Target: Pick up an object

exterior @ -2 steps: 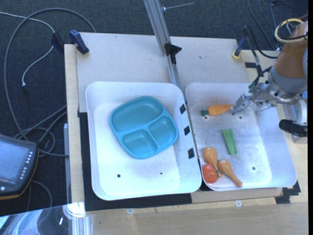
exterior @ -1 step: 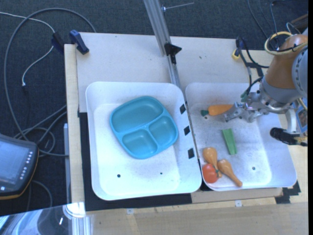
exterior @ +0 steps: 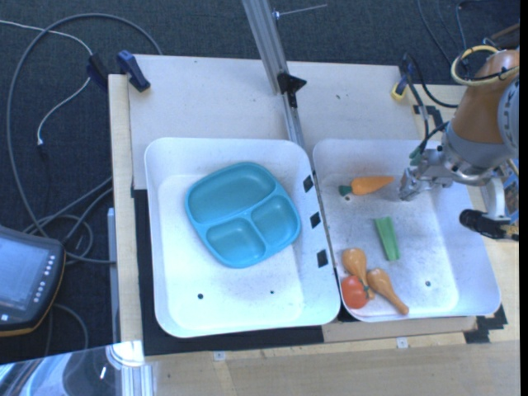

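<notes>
Camera view looks down on 2 white bins side by side. The left bin carries a blue divided plate with 3 compartments. The right bin holds the loose items: an orange carrot near its upper left, a green stick-shaped piece in the middle, and at the lower left a cluster of a red tomato-like piece and 2 tan drumstick-shaped pieces touching one another.

The gripper is low in the right bin, just beside the right-hand end of the carrot, with the arm coming in from the right. Whether the jaws are apart or together cannot be told at this angle.

As for progress, nothing appears lifted: every item looks to lie flat on the bin floor, and no item shows between the jaws. The carrot seems the likeliest target, being nearest. What is left is the whole of the pick: closing on an item and raising it clear of the bin.
</notes>
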`<state>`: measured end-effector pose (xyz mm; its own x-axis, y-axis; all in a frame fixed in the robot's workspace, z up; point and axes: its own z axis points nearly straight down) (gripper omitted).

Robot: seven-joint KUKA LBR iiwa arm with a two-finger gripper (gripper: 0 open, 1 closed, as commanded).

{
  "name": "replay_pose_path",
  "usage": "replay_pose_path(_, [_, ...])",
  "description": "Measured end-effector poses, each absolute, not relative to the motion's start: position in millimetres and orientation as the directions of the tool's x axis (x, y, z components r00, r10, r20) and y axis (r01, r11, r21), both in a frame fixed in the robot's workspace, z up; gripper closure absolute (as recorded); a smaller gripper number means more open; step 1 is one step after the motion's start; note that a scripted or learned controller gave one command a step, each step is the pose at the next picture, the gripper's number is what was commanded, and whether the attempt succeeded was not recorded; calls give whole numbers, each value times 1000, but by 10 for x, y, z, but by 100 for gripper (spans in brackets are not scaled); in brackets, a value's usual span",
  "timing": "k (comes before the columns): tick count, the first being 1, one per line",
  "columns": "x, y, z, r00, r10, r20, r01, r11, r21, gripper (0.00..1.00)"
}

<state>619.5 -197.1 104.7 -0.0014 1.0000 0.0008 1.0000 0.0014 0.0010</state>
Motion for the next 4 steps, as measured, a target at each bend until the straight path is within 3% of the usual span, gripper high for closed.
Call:
replay_pose_path(2, [6314, -1986, 2337, -2, 1000, -3, 1000, 2, 10, 100])
replay_pose_path(3, [6321, -1985, 2294, -1, 1000, -2, 1000, 1, 3, 100])
replay_pose_path(4, [6246, -1549, 2256, -4, 1000, 2, 1000, 4, -3, 100])
